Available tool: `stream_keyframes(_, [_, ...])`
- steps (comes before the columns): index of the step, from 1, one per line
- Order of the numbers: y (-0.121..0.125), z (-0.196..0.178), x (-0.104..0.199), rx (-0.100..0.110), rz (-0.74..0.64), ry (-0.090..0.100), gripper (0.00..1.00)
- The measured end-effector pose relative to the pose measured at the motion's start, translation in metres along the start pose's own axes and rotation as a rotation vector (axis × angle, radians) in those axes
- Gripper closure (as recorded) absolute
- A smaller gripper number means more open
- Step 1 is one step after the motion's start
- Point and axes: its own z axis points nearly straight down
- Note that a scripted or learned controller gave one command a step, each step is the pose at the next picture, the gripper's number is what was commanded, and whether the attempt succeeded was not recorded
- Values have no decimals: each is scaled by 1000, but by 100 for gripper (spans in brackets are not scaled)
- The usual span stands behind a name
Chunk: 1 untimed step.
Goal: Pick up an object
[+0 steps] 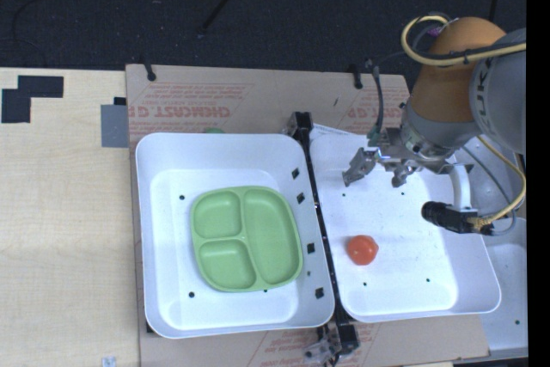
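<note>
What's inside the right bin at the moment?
The right bin holds one small orange-red object on its floor. The claw hangs open over the bin's far part; the arm covers the far right corner.

red upside-down lettering on cardboard (pixel 225 106)

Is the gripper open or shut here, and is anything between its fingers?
Open. The gripper hangs over the right bin with its two fingers spread apart and nothing between them; the small orange-red object lies on the bin floor nearer the camera.
</note>
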Motion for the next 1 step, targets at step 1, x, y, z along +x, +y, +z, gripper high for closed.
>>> stream_keyframes(1, [3, -8, 0, -14, -1, -1, 0])
